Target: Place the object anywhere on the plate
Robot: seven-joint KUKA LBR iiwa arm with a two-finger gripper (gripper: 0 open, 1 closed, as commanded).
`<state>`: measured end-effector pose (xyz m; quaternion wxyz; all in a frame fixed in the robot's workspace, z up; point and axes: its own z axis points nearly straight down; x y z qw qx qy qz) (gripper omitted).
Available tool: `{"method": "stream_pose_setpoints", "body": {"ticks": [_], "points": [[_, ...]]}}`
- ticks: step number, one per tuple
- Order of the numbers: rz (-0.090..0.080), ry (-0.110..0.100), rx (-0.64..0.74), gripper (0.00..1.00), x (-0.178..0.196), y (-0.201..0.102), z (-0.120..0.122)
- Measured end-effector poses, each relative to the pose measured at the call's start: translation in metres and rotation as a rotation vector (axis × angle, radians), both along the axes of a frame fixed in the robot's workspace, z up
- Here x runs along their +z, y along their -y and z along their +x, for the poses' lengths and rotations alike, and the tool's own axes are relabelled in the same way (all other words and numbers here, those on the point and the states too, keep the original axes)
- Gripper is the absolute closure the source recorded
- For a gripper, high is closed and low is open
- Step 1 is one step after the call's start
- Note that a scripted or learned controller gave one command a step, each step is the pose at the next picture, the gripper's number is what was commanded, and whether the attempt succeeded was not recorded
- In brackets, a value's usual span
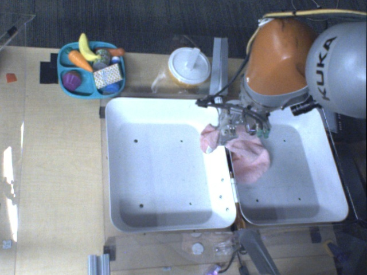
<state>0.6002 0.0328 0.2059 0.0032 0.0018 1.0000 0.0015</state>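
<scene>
- We see the gripper (238,128) over the bins' shared wall, grasping a pink cloth (248,156).
- The cloth (limp) drapes into the right bin (304,205).

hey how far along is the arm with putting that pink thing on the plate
Done: nothing looks placed yet. In hand: the gripper sits low over the pink cloth-like object, which drapes across the divide between the left bin and right bin; a grasp can't be confirmed. Left: lifting it and setting it on a plate.

Light was even and soft — white bins (166,171) glared mildly, shadows pooled faintly, detail slightly blurred throughout
</scene>
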Motion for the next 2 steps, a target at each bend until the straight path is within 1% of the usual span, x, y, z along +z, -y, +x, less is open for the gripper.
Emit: {"method": "stream_pose_setpoints", "body": {"ticks": [1, 2], "points": [[0.0, -0.002, 0.003, 1.0, 0.015, -0.043, -0.021], [-0.001, -0.004, 0.004, 1.0, 0.015, -0.085, -0.049]]}}
